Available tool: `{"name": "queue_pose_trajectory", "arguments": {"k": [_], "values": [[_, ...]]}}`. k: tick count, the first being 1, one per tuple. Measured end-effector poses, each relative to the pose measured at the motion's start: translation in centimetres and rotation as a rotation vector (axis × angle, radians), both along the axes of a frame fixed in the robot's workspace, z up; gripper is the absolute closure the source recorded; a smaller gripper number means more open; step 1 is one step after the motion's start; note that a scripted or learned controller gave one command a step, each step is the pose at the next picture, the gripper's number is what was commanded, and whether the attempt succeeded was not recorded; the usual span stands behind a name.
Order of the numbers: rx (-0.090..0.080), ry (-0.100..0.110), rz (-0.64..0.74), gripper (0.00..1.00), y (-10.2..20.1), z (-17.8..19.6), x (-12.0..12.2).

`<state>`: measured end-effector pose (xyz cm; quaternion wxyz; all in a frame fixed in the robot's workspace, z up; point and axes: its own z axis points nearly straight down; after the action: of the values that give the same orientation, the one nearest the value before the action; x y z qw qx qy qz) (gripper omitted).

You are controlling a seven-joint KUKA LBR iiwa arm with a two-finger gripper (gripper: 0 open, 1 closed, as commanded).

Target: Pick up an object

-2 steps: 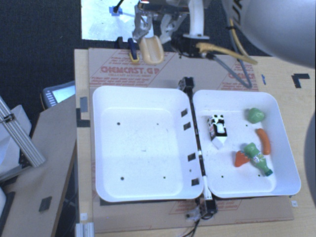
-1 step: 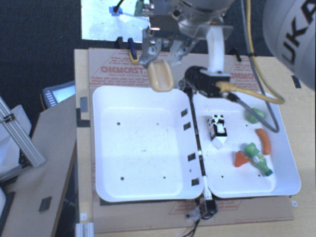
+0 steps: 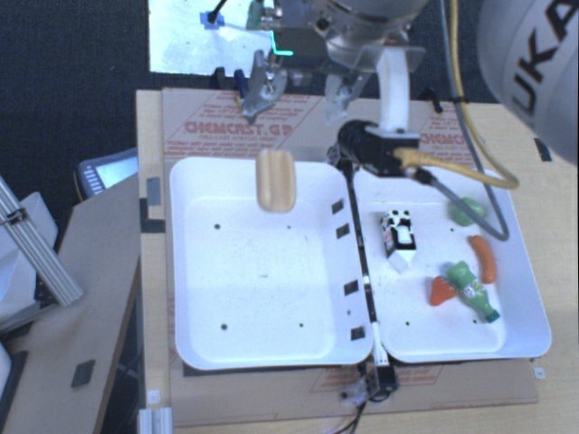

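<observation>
A pale tan, bun-shaped object (image 3: 276, 180) with a lengthwise crease, smooth and matte like a soft foam or plastic hot-dog roll, sits at the far edge of the left bin (image 3: 253, 333), near the middle of that rim. Whether it rests on the bin wall or hangs just above it cannot be told from this slant.

The gripper (image 3: 297, 94) is farther back over the printed cardboard sheet (image 3: 217, 127), its two metallic fingers spread well apart with nothing between them; the left finger (image 3: 260, 84) is a shiny, angular blade, the right one partly blurred. The bun lies near of the fingers and clear of them.

The left bin is a shallow white plastic tray with rounded corners and a few small dark dots on its floor. Touching it on the right, the right bin (image 3: 529, 333) has the same shape and holds a black-and-white boxy toy (image 3: 398, 234), a green bottle-shaped item (image 3: 473, 288), an orange-red wedge (image 3: 441, 291), an orange carrot-like stick (image 3: 485, 257) and a pale green rounded piece (image 3: 468, 211). A yellow cable (image 3: 457, 175) curves over its far side from a black fitting (image 3: 369, 143).
</observation>
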<state>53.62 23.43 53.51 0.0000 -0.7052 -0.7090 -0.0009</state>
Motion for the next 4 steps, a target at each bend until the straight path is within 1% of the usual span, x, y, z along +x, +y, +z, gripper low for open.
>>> {"name": "queue_pose_trajectory", "arguments": {"k": [1,2,3,4], "values": [[0.001,-0.002,0.004,1.0,0.0,1.1,0.0],[-0.002,0.001,-0.014,1.0,-12.2,0.0,-5.2],[0.0,-0.002,0.002,1.0,-6.4,0.0,-1.0],[0.001,-0.003,0.002,1.0,0.3,-1.3,3.7]]}}
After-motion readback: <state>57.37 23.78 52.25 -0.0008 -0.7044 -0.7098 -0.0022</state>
